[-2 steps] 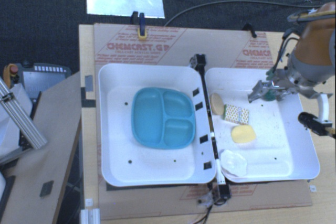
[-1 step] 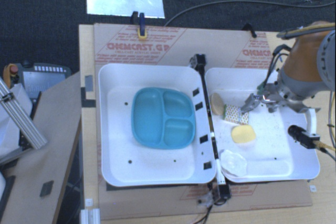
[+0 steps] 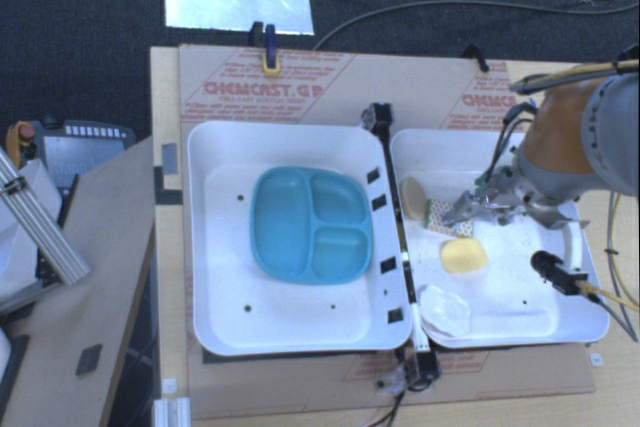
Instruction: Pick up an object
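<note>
My gripper (image 3: 468,208) hangs low in the right bin (image 3: 520,320), reaching in from the right. Just left of it lies a small green-and-white patterned item (image 3: 440,214), touching or nearly touching its tip. A tan rounded piece (image 3: 412,197) rests against the bin's left wall. In front of the gripper and apart from it lies a yellow lump (image 3: 463,256). Near the front left corner sits a clear plastic object (image 3: 445,310).
The left bin (image 3: 225,315) holds a blue divided plate (image 3: 310,223). A black divider strip (image 3: 392,215) runs between the two bins. The arm's grey and orange body (image 3: 580,140) covers the right bin's back right part.
</note>
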`<state>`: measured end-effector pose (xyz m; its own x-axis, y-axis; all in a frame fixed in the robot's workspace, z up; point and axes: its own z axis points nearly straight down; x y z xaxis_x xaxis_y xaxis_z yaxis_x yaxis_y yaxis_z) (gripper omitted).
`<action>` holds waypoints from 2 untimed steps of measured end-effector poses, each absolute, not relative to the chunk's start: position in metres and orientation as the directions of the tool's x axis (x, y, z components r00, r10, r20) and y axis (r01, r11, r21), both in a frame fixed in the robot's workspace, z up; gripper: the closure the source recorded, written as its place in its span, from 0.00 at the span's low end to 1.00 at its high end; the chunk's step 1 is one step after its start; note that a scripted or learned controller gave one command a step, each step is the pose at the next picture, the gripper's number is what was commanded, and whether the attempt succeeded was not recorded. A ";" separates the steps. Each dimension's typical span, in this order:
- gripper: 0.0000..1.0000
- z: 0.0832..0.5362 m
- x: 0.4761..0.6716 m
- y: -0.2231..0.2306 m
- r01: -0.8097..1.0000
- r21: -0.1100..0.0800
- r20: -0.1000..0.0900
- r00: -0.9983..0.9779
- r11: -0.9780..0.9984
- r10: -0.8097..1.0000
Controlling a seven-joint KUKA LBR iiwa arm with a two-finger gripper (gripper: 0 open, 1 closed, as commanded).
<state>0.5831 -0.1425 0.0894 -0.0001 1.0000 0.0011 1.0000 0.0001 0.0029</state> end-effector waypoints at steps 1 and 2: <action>1.00 0.105 0.587 -0.141 1.000 0.014 0.002 -0.001 0.001 1.000; 1.00 0.151 0.583 -0.146 1.000 0.005 -0.002 -0.001 0.001 1.000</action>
